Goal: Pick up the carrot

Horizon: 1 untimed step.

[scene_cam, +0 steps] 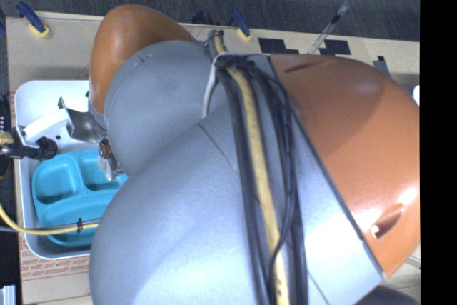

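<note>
Carrot: we could not tell where it lay. The big grey KUKA arm (178, 182) sat right under the camera and covered most of the bench, so whatever lay beneath it was hidden from us.

The arm's wide orange band (357, 146) was on the right. A second rounded orange shell (125, 36) was at upper left, above the wrist. A bundle of black and yellow cables (257, 175) ran down the arm's back from top to bottom.

We saw the left shallow white bin (28, 93) only as a strip along the left edge. In it lay a light-blue plastic tray with moulded compartments (64, 189), its right part under the arm. A thin yellow cable (39, 228) crossed the lower end of that tray and bin.

The two-finger gripper (106, 152) reached down at the tray's upper right edge, just below a bare metal bracket (82, 123) with a white block (44, 128) beside it. It was small and mostly covered by the wrist. We could not tell how far open it was, nor whether it had hold of anything.

Two blue clamps (32, 18) (241, 23) gripped the bench's far edge.
</note>
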Each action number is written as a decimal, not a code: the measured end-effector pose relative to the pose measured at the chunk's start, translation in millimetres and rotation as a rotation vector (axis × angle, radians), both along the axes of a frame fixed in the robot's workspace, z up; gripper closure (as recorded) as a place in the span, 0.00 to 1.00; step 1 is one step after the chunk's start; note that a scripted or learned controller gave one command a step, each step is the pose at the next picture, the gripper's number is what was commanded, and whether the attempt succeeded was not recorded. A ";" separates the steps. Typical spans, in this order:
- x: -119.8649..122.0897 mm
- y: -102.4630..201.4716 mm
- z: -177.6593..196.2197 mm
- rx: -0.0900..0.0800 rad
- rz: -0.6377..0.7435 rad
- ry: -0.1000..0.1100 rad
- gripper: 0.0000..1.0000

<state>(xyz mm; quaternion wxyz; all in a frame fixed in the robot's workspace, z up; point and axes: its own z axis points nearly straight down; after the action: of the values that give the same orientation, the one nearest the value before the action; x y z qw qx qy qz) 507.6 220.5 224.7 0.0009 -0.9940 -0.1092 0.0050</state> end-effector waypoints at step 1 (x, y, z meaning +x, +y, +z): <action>14.5 -84.8 -126.2 0.004 0.206 -0.019 1.00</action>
<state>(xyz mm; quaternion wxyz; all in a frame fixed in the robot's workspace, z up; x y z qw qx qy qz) 522.0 135.6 98.5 0.0013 -0.9775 -0.2109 -0.0045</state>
